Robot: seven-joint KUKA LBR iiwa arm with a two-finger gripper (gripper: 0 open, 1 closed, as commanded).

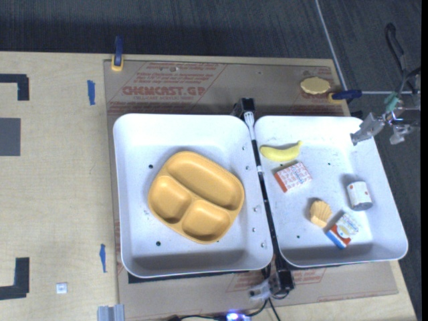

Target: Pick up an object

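At the near edge of the bench [53, 179], cables and a small clamp [271, 287] sit just below the seam where the two white bins meet. The left bin [130, 246] holds a yellow three-compartment tray [195, 196], lying tilted across the bin floor with its two smaller wells toward the near side and the long well toward the far side.

The right bin [388, 243] carries five small things. Nearest is a small white packet with red and blue print [342, 229], lying close to the bin's near right corner. Just beside it on its left, touching or nearly so, is a ridged orange-yellow piece shaped like a shell [320, 212]. A little farther and to the right lies a small white cylinder with a red mark [359, 194], on its side, apart from the packet. Nearer the central seam sits a white box with a red grid pattern [292, 176], tilted. Just beyond it, close to the far left corner of this bin, lies a yellow banana [279, 151].

Over the far right corner of the right bin, the claw [374, 126] hovers above the rim, clear of every object and gripping nothing; whether its tips are spread or closed cannot be told at this size.

Beyond the bins, a brown printed board [200, 85] lies under them, with a round yellow disc [315, 85] resting on it near a blue clamp [344, 95].
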